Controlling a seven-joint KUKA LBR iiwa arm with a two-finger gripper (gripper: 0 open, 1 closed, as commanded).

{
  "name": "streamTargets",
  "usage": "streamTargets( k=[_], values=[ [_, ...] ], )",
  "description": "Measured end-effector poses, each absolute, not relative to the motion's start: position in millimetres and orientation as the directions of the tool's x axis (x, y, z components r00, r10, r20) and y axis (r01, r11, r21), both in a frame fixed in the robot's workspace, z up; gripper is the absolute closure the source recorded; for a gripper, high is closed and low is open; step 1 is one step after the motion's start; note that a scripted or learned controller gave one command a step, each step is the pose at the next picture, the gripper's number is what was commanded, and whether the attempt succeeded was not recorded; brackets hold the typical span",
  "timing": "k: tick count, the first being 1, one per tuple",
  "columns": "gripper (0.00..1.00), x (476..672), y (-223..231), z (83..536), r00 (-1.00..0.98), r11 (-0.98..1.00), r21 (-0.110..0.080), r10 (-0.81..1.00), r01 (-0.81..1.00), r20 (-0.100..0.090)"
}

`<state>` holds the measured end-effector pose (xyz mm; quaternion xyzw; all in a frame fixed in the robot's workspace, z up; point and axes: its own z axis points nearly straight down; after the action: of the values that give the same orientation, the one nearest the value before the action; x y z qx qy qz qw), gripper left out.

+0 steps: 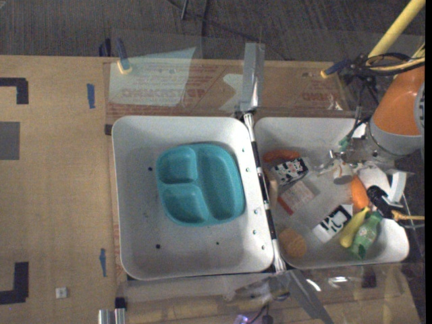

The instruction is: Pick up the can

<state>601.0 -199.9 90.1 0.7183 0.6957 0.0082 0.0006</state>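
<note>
A small can (290, 171) with a black-and-white label lies on its side in the upper left of the right bin (307, 128), next to an orange object (280, 156). My gripper (342, 159) hangs over the upper middle of that bin, to the right of the can and apart from it. The arm's grey wrist and orange band (403, 110) reach in from the right. Nothing shows as held in the gripper.
The right bin also holds a pale packet (298, 196), a round brown biscuit (292, 242), a white box with a black label (332, 223), a yellow banana (355, 227), a green item (367, 235) and an orange ball (359, 193). A teal divided plate (200, 183) lies in the left bin (135, 201).
</note>
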Motion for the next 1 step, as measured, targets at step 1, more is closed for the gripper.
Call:
streamTargets(
  k=[1],
  values=[
    [1.00,599.5,-208.2,100.9,0.039,-0.039,0.016,0.999,0.999,-0.003]
  ],
)
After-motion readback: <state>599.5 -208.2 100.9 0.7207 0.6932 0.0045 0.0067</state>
